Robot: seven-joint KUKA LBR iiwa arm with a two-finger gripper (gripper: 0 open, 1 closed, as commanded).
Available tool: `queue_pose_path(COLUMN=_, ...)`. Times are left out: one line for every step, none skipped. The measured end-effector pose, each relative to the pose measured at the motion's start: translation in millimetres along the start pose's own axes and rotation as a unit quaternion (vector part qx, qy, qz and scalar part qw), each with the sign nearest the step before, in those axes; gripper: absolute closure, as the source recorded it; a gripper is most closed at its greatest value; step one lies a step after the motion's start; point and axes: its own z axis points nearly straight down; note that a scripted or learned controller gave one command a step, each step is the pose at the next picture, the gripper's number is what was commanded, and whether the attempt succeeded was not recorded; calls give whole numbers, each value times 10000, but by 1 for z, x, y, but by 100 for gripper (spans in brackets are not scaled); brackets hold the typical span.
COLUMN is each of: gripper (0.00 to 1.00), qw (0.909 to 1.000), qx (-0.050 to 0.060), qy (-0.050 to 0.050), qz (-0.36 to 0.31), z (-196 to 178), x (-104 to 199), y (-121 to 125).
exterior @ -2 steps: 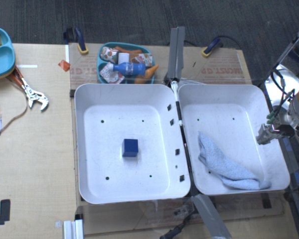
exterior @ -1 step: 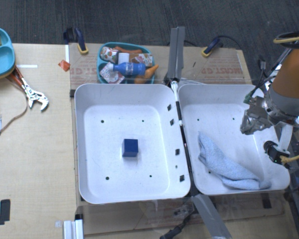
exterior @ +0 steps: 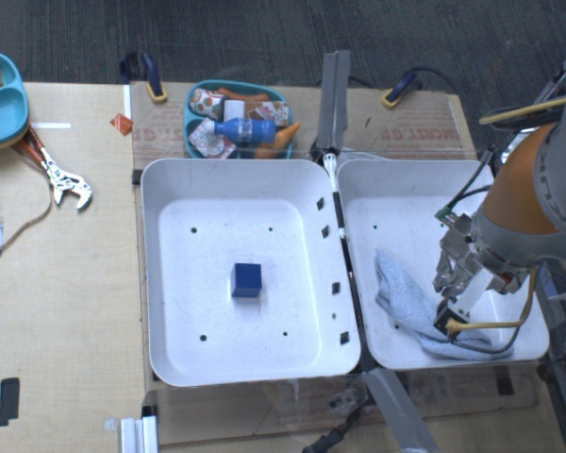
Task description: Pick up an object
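Note:
A small blue cube (exterior: 247, 280) sits near the middle of the left white bin (exterior: 170, 347). A crumpled grey-blue cloth (exterior: 404, 298) lies in the right white bin (exterior: 377, 196), toward its front. My gripper (exterior: 447, 284) hangs low over the right bin, at the cloth's right edge, with the orange-banded wrist behind it to the right. I see nothing lifted off the bin floor.
Behind the bins stands a blue bowl (exterior: 238, 121) with several small items. A wrench (exterior: 68, 187) and a teal tray (exterior: 0, 102) lie on the bench at the left. A grey divider post (exterior: 334, 92) rises between the bins at the back.

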Motion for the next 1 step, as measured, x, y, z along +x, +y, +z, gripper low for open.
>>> queue_pose_path(gripper=100, qw=9924, qx=-12, qy=2, qz=1229, z=-38, x=-18, y=-12)
